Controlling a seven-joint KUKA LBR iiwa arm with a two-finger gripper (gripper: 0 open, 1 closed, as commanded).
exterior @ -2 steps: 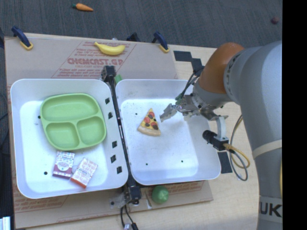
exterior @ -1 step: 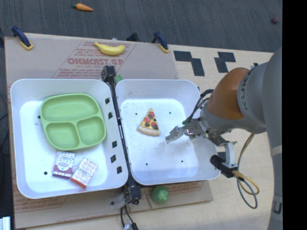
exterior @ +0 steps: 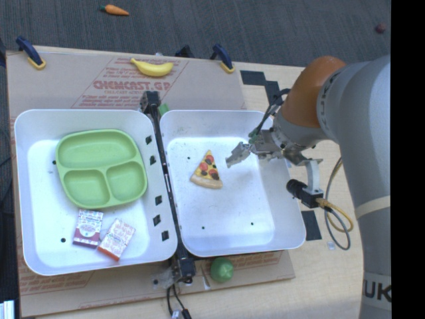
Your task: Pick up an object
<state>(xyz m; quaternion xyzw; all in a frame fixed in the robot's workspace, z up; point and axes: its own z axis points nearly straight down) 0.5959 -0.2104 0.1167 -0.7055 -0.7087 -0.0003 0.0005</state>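
Observation:
A toy pizza slice lies flat in the right bin, near its middle. My gripper hangs over the same bin, just right of the slice and a little above it. Nothing shows between its fingers. The arm reaches in from the right over the bin's right wall. In the left bin sit a green divided plate and two small red-and-white packets.
A toy banana lies on the cardboard behind the bins. A green ball rests at the front edge below the right bin. An orange carrot is on the floor far behind. Clamps hold the board's corners.

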